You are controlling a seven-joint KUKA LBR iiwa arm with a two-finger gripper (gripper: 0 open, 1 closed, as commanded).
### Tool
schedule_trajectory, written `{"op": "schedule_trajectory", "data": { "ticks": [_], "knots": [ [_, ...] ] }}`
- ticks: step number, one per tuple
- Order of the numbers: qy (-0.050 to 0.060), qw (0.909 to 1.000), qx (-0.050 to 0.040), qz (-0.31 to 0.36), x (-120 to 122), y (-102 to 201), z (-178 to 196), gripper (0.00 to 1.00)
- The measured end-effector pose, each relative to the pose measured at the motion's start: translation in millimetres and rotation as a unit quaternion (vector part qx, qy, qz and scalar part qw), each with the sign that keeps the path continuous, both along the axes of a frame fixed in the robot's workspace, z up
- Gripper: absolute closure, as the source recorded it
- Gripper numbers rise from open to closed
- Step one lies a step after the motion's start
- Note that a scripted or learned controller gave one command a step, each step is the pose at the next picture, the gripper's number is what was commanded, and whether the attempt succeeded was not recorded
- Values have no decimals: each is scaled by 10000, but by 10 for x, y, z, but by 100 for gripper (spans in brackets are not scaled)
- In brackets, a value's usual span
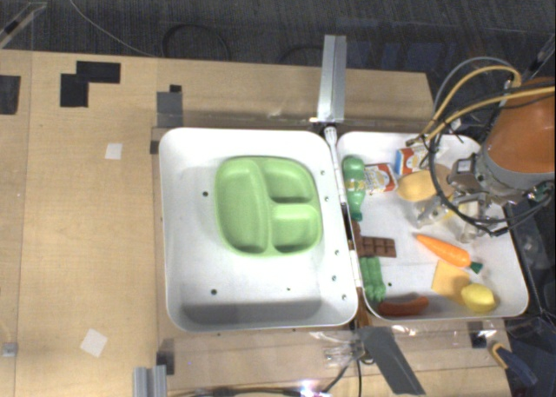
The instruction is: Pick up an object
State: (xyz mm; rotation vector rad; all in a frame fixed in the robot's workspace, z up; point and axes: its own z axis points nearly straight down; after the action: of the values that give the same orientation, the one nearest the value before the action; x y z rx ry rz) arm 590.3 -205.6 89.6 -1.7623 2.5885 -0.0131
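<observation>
The right bin [512, 252] holds several toy foods. A green bottle [351, 180] lies along its left wall, with a small carton [380, 177] beside it. A pale yellow fruit [416, 187] sits near the back. An orange carrot [443, 250] lies in the middle and a brown chocolate bar [377, 248] to its left. My gripper [458, 211] hangs low over the bin's right half, just above the carrot and right of the yellow fruit. The orange-banded wrist [524, 135] and cables cover much of it.
The left bin [187, 282] holds a green divided plate [265, 204]. Along the right bin's front lie a yellow cheese wedge [446, 279], a lemon [478, 298], a brown sausage [401, 306] and a green vegetable [372, 279]. A blue-and-orange carton [406, 161] stands at the back.
</observation>
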Motion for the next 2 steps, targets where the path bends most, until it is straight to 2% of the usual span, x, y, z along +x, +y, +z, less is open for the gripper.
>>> {"op": "schedule_trajectory", "data": {
  "ticks": [1,2],
  "knots": [
    [2,10000,-7,49,-737,120,13,0],
    [-51,9965,-33,838,-956,143,22,0]
  ]
}}
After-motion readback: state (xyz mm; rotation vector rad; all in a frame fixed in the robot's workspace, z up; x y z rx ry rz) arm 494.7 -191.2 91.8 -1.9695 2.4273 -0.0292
